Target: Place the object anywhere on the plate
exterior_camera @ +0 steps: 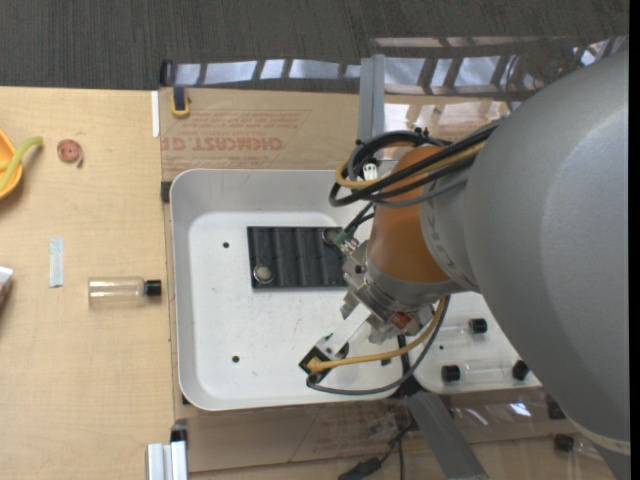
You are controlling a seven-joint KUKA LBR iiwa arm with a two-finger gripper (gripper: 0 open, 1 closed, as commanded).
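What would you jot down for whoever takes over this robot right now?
Gripper: low over the white bin, at the right end of the black ridged plate; I can't tell whether it holds anything.
Object: a small silvery round piece lies on the plate's left end.
Done: placing looks finished, if that piece is the object.
Left: probably just raise the arm and check.

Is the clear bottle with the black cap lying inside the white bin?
No. The bottle lies on the wooden bench, outside the left wall of the white bin.
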